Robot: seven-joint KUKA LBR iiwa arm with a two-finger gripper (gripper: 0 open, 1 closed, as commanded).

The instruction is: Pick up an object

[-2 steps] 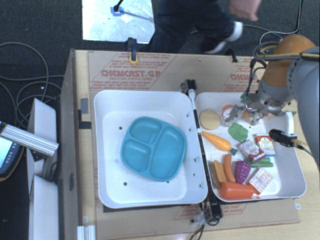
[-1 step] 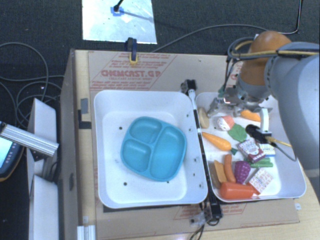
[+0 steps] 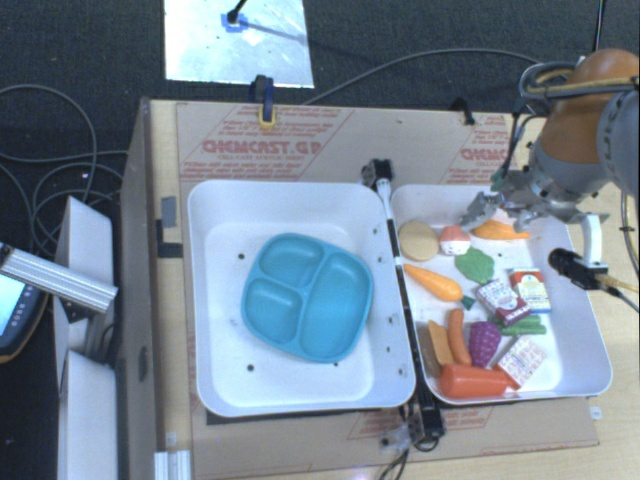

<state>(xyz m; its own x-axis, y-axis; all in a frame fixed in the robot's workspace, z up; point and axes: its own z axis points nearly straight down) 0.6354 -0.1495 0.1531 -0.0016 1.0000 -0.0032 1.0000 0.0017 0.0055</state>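
The grey arm [image 3: 585,133] leans in over the far right corner of the right bin [image 3: 590,353], its orange band uppermost, and its pincer [image 3: 497,208] hangs low at that bin's far edge; whether the pincer is open or closed I cannot tell. Just beside the pincer, toward the bin's middle, lie an orange piece [image 3: 499,231] and a small red-and-white piece [image 3: 455,238], with nothing visibly gripped. Left of the right bin, the second of the 2 bins [image 3: 215,268] holds a blue divided plate [image 3: 308,296].
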